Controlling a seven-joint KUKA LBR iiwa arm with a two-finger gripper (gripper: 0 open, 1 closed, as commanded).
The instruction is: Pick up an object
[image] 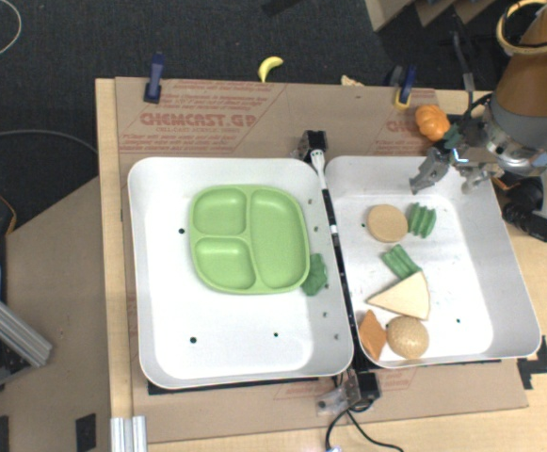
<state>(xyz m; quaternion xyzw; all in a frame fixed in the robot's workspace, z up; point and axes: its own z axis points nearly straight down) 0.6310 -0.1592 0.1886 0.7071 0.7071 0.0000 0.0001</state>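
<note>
The gripper hangs over the top of the right bin with its fingers spread and nothing between them, just above the small green piece beside the round cracker, so I'd say drop straight down, straddle one item cleanly and keep clear of its neighbour before closing. Counting that bin: one cracker, two green pieces with the second lower down, one cheese wedge, one bread roll, one orange slice; the left bin carries one green divided plate and one dark green bit.
</note>
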